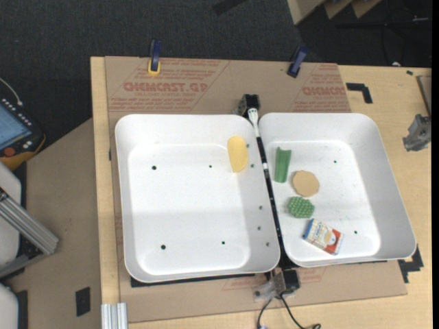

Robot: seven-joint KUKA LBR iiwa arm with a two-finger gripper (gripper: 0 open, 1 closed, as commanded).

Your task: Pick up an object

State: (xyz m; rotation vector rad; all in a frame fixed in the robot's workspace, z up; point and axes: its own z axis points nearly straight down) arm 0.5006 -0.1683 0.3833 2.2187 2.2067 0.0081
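Tan disc [306,183] just above green scrubby [300,207]: light, stiff, grab by edges. Gripper state: cannot tell.

You have open floor across the left bin [185,204], barring the yellow piece [237,154] by its right wall. Beyond that wall, four items cluster close.

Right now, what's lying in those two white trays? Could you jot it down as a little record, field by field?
left bin: one pale yellow piece near its right wall
right bin: four items, all in its left half
green block: nearest the divider, toward the far side
tan disc: just right of the green block
green knobbly ball: below the disc
small printed packet: nearest the front rim, tilted
bench: brown board under both bins
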